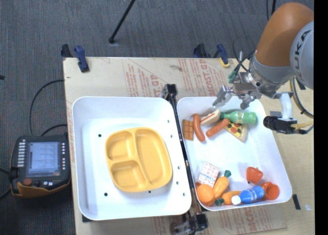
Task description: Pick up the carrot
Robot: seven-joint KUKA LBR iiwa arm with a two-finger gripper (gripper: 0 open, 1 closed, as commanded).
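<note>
Carrot (222, 184), orange with a dark green tip, lies slanted near the front edge of the right bin (266, 149), touching an orange ball-shaped fruit (205, 194) at its lower end and just beside a small white packet (208, 173) printed in red. Second carrot-like piece (228, 197) lies just beside it, partly covered by a blue bottle (251, 195) with a white cap, so its shape is hard to make out. Orange cups (254, 174), two, sit at the front right corner, one partly behind the bottle. Gripper (235, 95) hangs over the far end of the same bin, well apart from the carrot, fingers spread with nothing between them; its tips blur against the white wall. Beneath it: sausages (199, 127), a waffle piece (188, 129), a green bottle (241, 117) and a pizza slice (238, 131), crowded and overlapping. Left bin (87, 152) holds a yellow divided plate (138, 159). Arm's grey-and-orange body is cut off at the right edge.
</note>
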